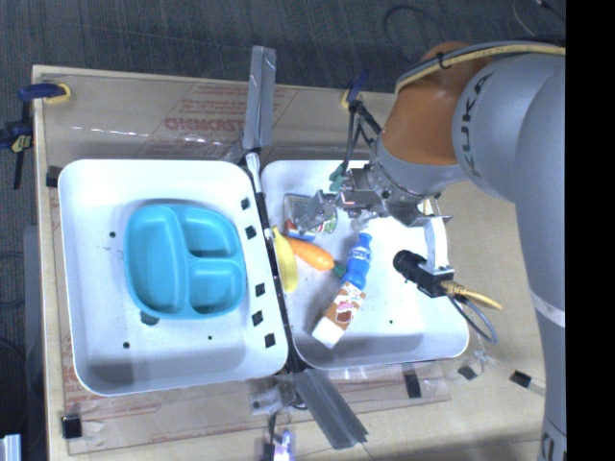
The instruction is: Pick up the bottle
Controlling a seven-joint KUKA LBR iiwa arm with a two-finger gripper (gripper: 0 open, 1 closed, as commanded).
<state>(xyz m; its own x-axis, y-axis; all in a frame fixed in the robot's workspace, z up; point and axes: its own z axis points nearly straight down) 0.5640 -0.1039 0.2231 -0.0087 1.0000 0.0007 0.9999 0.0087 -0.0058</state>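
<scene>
A small blue bottle (357,261) with a pale top lies on the floor of the right bin (423,329), near its middle. My gripper (311,214) hangs over the bin's back left part, up and to the left of the bottle and apart from it. A shiny, green-tinged thing sits right at the gripper's tip, and I cannot make out what it is. The grey arm with its orange band (423,123) covers the bin's back right corner.
An orange carrot (310,254) and a yellow banana (285,262) lie left of the bottle, by the divider. A brown-and-white packet (338,316) lies just in front of the bottle. The left bin (96,353) holds a blue compartment tray (187,260).
</scene>
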